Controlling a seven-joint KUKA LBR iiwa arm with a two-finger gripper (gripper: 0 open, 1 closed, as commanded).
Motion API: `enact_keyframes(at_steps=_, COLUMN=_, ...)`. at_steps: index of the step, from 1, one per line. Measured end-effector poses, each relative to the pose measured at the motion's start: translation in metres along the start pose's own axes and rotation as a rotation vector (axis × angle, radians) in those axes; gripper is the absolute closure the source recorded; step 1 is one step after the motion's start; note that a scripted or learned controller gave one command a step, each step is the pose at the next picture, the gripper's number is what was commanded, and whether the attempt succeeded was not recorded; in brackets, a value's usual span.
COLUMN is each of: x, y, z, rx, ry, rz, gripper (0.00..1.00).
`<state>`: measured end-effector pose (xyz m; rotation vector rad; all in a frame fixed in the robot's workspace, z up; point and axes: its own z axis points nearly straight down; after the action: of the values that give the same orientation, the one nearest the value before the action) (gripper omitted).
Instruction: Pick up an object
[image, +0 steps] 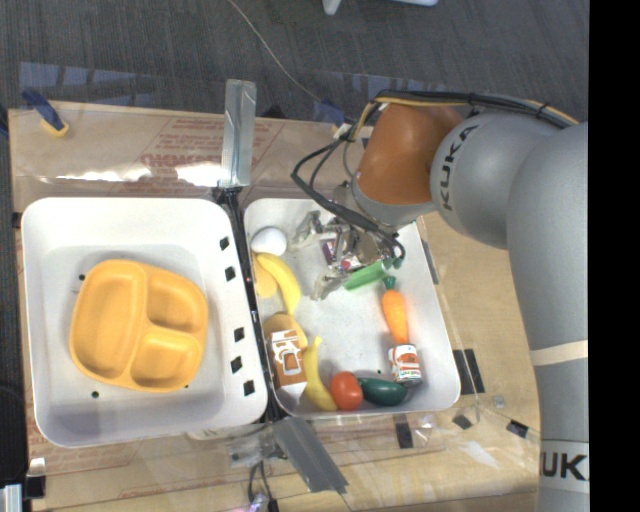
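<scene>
The tool (345, 255) hangs low in the right bin (440, 330); whether it is spread or pinching, I cannot tell. A green object (365, 275) lies right beside it, a carrot (396, 312) just beyond. Crowding could cause a glancing, failed grab.

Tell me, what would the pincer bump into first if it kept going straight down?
Probably the bare white floor of the right bin, just beside the carrot's green top. Depth is hard to judge, so the pincer might clip that top.
</scene>
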<state>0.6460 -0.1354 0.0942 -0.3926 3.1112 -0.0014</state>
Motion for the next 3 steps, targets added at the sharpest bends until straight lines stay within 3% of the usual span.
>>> enact_keyframes(at_steps=1, x=0.046, y=-0.066, z=0.001, rx=-0.001, ry=0.006, rz=0.115, gripper=0.0)
enact_keyframes(at_steps=2, x=0.104, y=-0.049, z=0.0, rx=-0.001, ry=0.003, rz=0.085, gripper=0.0)
enact_keyframes(at_steps=3, x=0.101, y=-0.048, z=-0.011, rx=0.001, ry=-0.001, rz=0.077, gripper=1.0)
